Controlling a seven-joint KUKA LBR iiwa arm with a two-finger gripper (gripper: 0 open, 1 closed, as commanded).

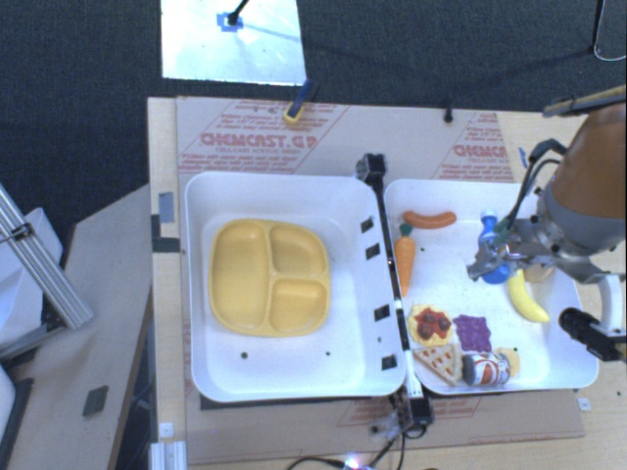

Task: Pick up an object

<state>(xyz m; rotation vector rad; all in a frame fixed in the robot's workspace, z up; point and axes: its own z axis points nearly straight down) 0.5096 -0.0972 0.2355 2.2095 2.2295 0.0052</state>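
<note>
The right bin [446,280] holds several toy foods. My gripper [487,264] hangs low over its middle right, directly above the lower part of a blue bottle [489,229], whose cap end pokes out behind it. A yellow banana [527,300] lies just to the right of the gripper. An orange sausage [429,219] and a carrot [405,258] lie at the bin's back left. The view does not show anything lifted off the bin floor.
Along the right bin's front lie a red-topped tart [431,324], purple grapes [474,333], a pizza slice [439,362] and a small can [485,368]. The left bin [196,292] holds a yellow divided plate [269,277]. A black divider [384,262] separates the bins.
</note>
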